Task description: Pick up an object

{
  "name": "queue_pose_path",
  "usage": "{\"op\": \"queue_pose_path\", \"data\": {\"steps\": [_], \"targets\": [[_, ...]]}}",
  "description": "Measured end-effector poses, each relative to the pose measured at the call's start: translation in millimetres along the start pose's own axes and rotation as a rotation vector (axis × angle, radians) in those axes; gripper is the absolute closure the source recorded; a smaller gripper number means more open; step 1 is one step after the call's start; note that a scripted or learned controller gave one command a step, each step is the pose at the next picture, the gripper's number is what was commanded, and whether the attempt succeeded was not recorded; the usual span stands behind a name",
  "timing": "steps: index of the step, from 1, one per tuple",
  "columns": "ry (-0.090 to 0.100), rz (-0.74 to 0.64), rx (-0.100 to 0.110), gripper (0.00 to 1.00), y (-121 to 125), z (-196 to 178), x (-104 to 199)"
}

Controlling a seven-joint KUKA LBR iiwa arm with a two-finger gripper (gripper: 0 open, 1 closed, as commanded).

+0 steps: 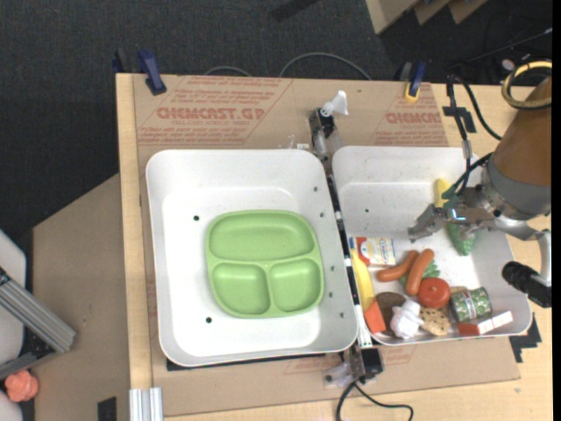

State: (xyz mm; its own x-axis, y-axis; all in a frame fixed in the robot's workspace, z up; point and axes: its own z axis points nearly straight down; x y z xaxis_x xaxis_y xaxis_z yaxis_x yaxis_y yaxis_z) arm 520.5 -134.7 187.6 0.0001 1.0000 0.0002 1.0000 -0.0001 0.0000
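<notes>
Toy food pile (429, 301), comprising tomato (433, 291), hot dog (407, 266) and jar (471, 304), is heaped nearest the camera, just below the hand (443, 219). Green divided tray (264, 262) is set in the other bin (171, 235), well left. The hand is lowered into the right bin (386, 169); its fingers are spread, nothing gripped.

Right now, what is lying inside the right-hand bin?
The right bin holds toy food along its near side: a sausage, a tomato, a carrot and a small jar. The pincer and arm cover part of the far right corner, so anything beneath them is hidden.
</notes>
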Motion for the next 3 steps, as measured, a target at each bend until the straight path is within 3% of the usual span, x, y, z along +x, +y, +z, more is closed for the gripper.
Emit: {"op": "queue_pose_path", "data": {"steps": [1,2,3], "targets": [[0.004,0.002,0.000,0.00,-10.3,105.6,7.6],[0.001,0.000,-0.010,1.00,-7.3,88.6,7.0],[0.000,-0.010,-0.017,1.00,-7.3,-79.1,76.5]]}}
